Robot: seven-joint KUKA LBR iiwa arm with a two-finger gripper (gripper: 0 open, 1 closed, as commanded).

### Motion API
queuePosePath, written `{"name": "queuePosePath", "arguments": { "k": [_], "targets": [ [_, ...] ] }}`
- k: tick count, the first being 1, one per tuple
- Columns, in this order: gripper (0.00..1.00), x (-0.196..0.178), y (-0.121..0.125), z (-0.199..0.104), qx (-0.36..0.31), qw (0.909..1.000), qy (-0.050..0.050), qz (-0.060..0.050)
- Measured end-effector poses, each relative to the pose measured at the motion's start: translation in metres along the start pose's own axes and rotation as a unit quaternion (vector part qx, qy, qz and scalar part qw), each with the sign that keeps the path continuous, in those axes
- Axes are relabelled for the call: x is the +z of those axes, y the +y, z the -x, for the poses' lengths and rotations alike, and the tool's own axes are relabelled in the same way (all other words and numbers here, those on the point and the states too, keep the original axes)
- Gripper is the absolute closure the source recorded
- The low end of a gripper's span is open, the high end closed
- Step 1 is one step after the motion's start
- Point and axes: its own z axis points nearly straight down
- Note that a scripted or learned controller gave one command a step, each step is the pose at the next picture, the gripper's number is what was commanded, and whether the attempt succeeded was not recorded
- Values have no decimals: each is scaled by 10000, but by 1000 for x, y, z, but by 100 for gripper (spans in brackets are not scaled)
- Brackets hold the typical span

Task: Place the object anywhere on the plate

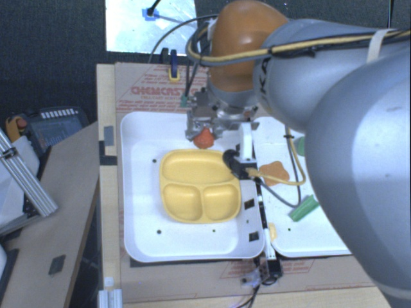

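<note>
While positioned just behind the yellow plate (199,194), jaws (203,137) clamped on small orange-red object (204,139), plate resting inside left white bin (138,191).

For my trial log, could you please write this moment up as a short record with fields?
plate: yellow, three compartments, in the left bin
left bin: white, shallow
object: small orange-red item at the claw, just above the plate's far rim
claw: low over the bin, at the object; a true hold cannot be confirmed
right bin: holds an orange flat piece and a green piece
task status: object not yet on the plate
</note>
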Motion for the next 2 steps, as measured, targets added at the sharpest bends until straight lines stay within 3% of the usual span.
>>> {"name": "queuePosePath", "arguments": {
  "k": [1, 2],
  "targets": [
    [100, 8, -13, -4, 13, 10000, -6, -3],
    [0, 8, -13, -4, 17, 10000, -6, -3]
  ]
}}
